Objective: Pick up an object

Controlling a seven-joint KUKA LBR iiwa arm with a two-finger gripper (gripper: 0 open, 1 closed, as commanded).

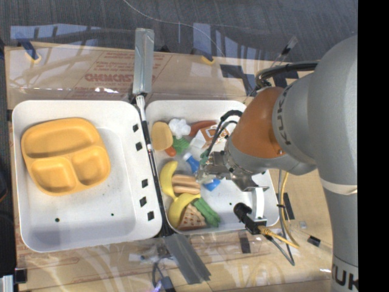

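Note:
My gripper (207,174) reaches down into the middle of the right bin (226,224), among toy food. Just left of it lie a hot dog (185,182) and a banana (168,176). A small blue piece (192,163) sits right at its upper left, and another blue bit (212,185) peeks out beneath it. The grey arm and its orange band (258,132) hide the bin's right half.
The right bin also holds a tan round bun (161,135), a white crumpled piece (179,126), a green leafy piece (181,145), a pizza slice (191,218) and a green stick (208,212). A yellow divided tray (64,154) lies in the left bin (79,224).

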